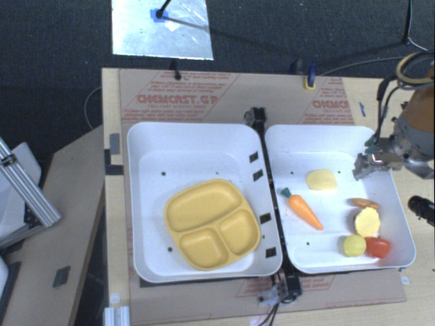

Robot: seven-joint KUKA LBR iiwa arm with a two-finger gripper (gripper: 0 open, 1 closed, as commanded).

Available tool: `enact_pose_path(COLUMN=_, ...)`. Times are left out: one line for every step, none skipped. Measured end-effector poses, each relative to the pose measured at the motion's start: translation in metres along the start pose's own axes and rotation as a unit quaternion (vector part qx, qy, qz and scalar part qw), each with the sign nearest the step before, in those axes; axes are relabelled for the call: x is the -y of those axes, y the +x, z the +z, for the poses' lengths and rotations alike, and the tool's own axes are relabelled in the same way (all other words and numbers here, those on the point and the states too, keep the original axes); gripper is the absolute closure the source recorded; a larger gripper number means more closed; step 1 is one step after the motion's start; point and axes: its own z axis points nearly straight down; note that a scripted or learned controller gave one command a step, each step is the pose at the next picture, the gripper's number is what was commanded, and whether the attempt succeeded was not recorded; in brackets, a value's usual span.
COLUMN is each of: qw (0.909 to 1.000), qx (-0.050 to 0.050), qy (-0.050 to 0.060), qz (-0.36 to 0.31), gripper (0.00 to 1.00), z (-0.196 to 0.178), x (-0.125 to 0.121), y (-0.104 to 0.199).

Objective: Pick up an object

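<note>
While the arm [416, 124] reaches in from the right edge, I see its end effector [370, 160] hanging over the upper right corner of the right bin [340, 136], tilted leftward; I cannot tell how far it is open, and nothing shows in its grip. In that bin the carrot [303, 210] lies on a slant, green top toward the upper left and tip toward the lower right. A pale yellow piece [321, 180] sits above it. Near the lower right corner I see a yellow slice [368, 221], a lemon [353, 246] and a red tomato [378, 248] clustered together. The left bin [156, 148] holds a yellow divided tray [213, 223]. The board on the desk [75, 175] reads "CHEMCAST".
</note>
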Motion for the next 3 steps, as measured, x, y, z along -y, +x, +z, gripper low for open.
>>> enact_pose_path(qw=1.0, qx=0.0, qy=0.0, qz=0.0, gripper=1.0, z=-0.026, x=-0.001, y=0.0)
enact_pose_path(qw=1.0, qx=-0.001, qy=0.002, qz=-0.001, gripper=1.0, z=-0.028, x=-0.007, y=0.043)
enact_pose_path(qw=1.0, qx=-0.001, qy=0.001, qz=-0.002, gripper=1.0, z=-0.035, x=-0.01, y=0.094)
